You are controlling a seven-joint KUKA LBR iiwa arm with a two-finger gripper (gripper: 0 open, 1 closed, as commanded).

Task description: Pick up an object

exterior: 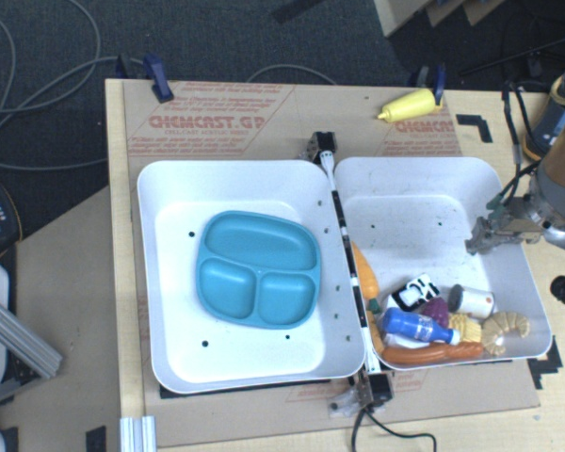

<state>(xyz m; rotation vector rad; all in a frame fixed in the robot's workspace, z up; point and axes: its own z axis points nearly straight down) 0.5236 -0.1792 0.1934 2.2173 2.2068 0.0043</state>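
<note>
Arm poised over the right bin, nothing picked yet

The small things lie heaped along the near edge of the right bin (395,172), as if slid there: a blue bottle (416,327), a black-and-white toy (415,293), a white tube (473,300), a tan toy (505,326) and a long orange piece (433,352). A blue divided plate (257,268) sits alone mid-left bin (169,191). The arm (557,182) leans in over the right rim, wrist bent, its claw (482,236) by the bin's right wall, away from the heap and gripping nothing I can see; how wide it stands I cannot tell.
</note>
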